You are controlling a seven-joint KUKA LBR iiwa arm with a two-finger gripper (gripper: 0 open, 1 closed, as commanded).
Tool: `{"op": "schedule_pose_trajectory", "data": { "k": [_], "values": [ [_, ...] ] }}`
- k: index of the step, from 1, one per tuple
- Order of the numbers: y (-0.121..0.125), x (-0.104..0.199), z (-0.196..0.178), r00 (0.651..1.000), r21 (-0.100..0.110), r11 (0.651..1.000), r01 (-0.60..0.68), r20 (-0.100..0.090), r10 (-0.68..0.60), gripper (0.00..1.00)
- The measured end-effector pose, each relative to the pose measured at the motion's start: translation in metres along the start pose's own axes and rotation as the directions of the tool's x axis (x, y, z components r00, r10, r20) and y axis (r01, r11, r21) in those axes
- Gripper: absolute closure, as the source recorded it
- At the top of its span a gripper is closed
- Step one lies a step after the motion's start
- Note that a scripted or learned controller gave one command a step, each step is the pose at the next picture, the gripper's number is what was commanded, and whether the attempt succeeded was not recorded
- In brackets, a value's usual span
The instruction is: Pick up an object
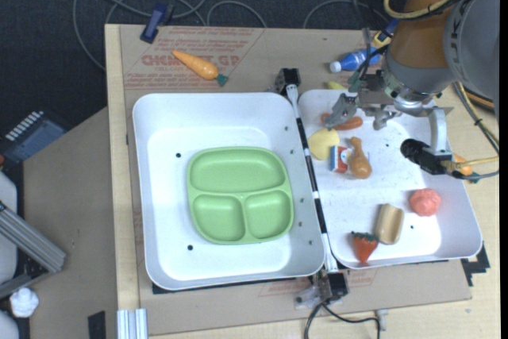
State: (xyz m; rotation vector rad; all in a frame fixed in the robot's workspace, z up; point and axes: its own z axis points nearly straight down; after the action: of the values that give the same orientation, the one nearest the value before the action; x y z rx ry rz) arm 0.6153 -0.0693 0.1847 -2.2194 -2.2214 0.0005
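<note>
My gripper hovers over the far left part of the right bin, open, with nothing between its fingers. An orange-red toy lies just under its left finger. Nearer along the bin's left side lie a yellow lemon-like piece, a small red, white and blue item and a tan drumstick. A pink ball, a tan bread-like roll and a red strawberry sit toward the near edge.
The left bin holds a green divided plate. On the bench behind the bins lie an orange carrot and a blue and white bottle. A blue clip rests at the bench's far edge.
</note>
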Motion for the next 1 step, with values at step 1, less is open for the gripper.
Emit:
{"op": "schedule_pose_trajectory", "data": {
  "k": [1],
  "values": [
    [-0.0241,-0.0338,0.0997,1.000,0.002,1.000,-0.003,0.001,0.003,0.00]
  ]
}}
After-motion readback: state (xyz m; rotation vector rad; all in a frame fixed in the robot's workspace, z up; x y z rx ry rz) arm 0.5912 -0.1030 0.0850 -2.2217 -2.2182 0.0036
